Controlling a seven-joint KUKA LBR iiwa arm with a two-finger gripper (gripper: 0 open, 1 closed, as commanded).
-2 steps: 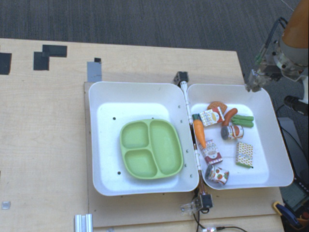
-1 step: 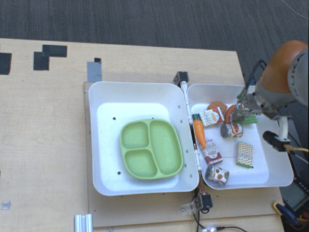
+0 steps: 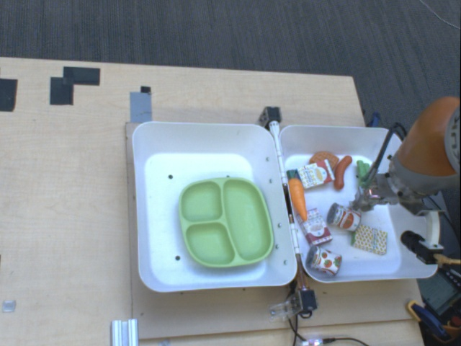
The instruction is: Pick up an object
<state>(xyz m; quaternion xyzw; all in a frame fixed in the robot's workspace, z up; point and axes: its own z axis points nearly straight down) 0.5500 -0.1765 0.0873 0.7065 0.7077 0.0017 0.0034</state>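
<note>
The claw [image 3: 367, 197] sits low in the right bin [image 3: 412, 267], its tip just beside the small can [image 3: 343, 217], which lies on its side with its long axis running roughly left to right, slightly down toward the right. Whether the claw is apart or together I cannot tell, since the tip is blurred against the can and the wrist. Nothing is clearly seen between its ends.

The can lies near the middle of the right bin. To its left a carrot [image 3: 297, 199] lies along the bin's left wall, long axis nearly top to bottom, green end up. Above the can are a small carton [image 3: 314, 174] and a red sausage [image 3: 342, 172], the sausage tilted, upper end toward the right. A green piece [image 3: 361, 170] sits just right of the sausage. Below the carrot lies a small packet [image 3: 317, 229], and a patterned cup [image 3: 325, 262] rests in the bin's near-left corner. A yellowish cracker-like square [image 3: 370, 240] lies right of and below the can, near it.

The right bin's bare floor shows mainly along its lower right. The left bin [image 3: 155, 215] carries a green divided plate [image 3: 226, 222], with bare white floor all round it. Both bins rest on the pale wooden tabletop [image 3: 65, 215], which is wide open to the left.
</note>
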